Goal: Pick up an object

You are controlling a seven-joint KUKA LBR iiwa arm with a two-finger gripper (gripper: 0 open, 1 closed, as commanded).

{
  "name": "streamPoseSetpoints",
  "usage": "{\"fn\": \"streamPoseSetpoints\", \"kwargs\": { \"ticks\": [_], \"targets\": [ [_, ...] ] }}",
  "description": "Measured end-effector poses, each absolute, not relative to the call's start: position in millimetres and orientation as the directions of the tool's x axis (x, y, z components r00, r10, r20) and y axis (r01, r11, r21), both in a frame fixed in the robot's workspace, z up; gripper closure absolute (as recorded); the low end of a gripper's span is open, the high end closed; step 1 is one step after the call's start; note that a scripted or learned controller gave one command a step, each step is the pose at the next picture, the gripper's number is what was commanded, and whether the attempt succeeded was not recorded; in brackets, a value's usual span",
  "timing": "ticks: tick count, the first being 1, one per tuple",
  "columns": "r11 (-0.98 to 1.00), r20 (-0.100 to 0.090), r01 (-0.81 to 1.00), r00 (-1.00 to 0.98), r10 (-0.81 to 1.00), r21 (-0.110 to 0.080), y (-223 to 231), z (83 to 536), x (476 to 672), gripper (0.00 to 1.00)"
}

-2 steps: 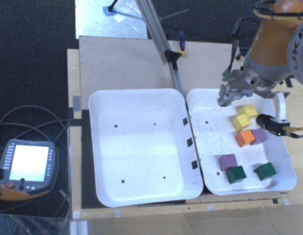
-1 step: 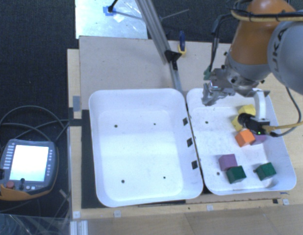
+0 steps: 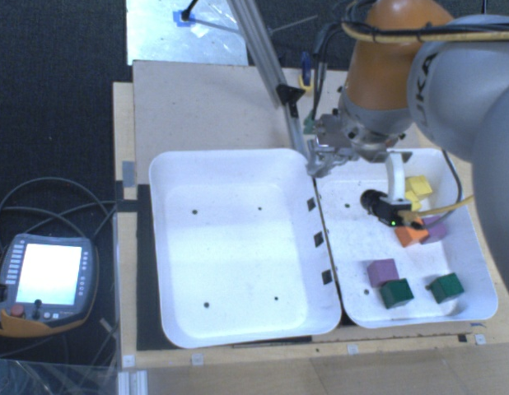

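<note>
The grey arm (image 3: 469, 81) with its orange band (image 3: 394, 48) rose closest to the lens and took up the upper right of the frame. Its gripper (image 3: 322, 156) hung at the upper end of the seam between the two white bins, above the upper left corner of the right bin (image 3: 353, 303). Whether the gripper was open or closed could not be told, and nothing could be seen held in it.

All the loose objects lay in the right bin. A yellow block (image 3: 418, 191) sat near that bin's upper right. Below it an orange block (image 3: 410, 236) touched a pale purple piece (image 3: 436, 230) on its right. Lower, near the bin's bottom edge, a purple block (image 3: 381, 270) stood just above a dark green block (image 3: 395, 292), the two touching or nearly so. A second green block (image 3: 445, 286) lay a little apart to the right of them. All of these sat to the lower right of the gripper, apart from it.

The left bin (image 3: 168, 220) filled the middle of the frame. At the lower left, off the bench (image 3: 197, 105), a teach pendant (image 3: 42, 285) with a bright screen rested on the dark floor with its cable looped around it. A slanted metal pole (image 3: 256, 39) crossed the top centre.
</note>
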State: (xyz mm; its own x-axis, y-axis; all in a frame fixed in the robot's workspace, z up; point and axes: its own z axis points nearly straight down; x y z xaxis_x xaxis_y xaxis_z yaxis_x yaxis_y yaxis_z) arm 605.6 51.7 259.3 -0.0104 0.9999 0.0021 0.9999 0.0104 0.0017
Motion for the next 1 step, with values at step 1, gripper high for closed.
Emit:
{"fn": "streamPoseSetpoints", "kwargs": {
  "ticks": [1],
  "targets": [
    [0.009,0.001,1.0,-0.009,1.0,0.002,95.2,237.5,626.3,1.0]
  ]
}}
